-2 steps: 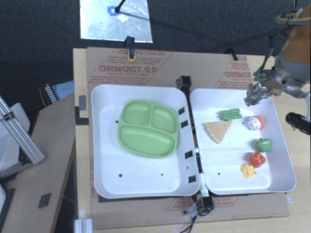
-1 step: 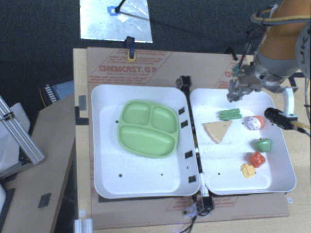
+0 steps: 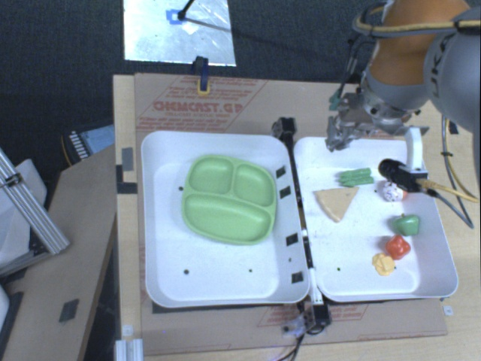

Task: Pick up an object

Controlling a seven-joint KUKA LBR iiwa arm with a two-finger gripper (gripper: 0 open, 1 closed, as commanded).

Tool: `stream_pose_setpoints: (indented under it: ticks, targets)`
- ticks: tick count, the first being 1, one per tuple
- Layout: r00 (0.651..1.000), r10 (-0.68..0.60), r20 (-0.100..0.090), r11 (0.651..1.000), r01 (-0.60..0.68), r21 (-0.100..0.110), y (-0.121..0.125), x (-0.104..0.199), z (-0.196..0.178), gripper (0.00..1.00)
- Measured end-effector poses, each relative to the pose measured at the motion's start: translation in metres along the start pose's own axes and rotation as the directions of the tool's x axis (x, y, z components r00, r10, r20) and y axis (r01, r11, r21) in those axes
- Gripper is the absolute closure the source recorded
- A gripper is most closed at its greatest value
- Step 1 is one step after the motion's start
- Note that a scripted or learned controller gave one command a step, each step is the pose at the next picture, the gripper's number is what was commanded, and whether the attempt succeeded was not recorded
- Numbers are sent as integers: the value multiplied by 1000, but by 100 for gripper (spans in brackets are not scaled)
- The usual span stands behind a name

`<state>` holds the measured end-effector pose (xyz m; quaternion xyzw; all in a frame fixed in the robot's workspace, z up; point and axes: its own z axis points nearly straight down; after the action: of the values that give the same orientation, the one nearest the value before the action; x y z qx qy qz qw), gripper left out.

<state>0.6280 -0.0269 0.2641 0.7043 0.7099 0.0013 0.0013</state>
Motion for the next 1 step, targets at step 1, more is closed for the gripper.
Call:
stream_pose_setpoints:
  ticks: [1]
  targets:
    - [1000, 1, 0, 1000, -1, 2, 3, 51, 19, 100]
